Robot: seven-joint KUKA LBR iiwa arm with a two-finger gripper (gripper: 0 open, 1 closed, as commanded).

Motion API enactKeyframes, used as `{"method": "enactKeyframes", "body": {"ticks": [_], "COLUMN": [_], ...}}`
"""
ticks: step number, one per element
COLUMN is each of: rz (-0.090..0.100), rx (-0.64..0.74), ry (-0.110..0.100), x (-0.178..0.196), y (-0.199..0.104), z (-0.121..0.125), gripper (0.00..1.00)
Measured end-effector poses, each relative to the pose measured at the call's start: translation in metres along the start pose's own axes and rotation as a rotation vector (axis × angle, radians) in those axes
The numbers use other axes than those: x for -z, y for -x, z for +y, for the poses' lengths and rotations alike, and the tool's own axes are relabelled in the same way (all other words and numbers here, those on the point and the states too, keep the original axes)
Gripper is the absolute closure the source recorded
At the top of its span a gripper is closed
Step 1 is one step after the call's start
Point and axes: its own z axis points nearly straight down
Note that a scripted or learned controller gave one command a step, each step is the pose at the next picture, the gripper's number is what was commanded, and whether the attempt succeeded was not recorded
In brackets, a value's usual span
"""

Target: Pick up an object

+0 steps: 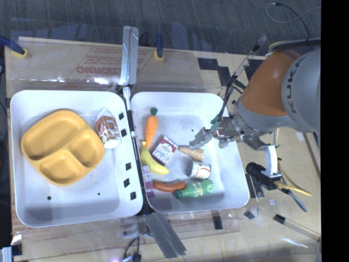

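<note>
My gripper point(202, 137) hangs over the right bin point(232, 162), reaching in from the right. Just below and left of it lies a tan ice-cream cone point(191, 152). A small can point(200, 171) sits below the cone. A red carton point(163, 150), a yellow banana point(150, 161) and an orange carrot point(151, 127) lie further left in the same bin. Along its near side rest a reddish sausage point(168, 186) and a green bottle point(195, 190). Nothing shows in the gripper's grasp.
The left bin point(65, 201) holds a yellow divided plate point(61, 146) and a small brown-and-white carton point(108, 129) by its right wall. A metal divider point(130, 59) runs between the bins. The arm's grey and orange body point(272, 91) overhangs the right bin's right edge.
</note>
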Motion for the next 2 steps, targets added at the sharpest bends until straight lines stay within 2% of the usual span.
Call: {"method": "enactKeyframes", "body": {"ticks": [1,2], "rz": [-0.001,-0.002], "rx": [0.163,0.270], "ry": [0.001,0.004], "x": [-0.047,-0.012], "y": [-0.063,-0.121], "z": [-0.016,0.000], "gripper": [0.00,0.00]}}
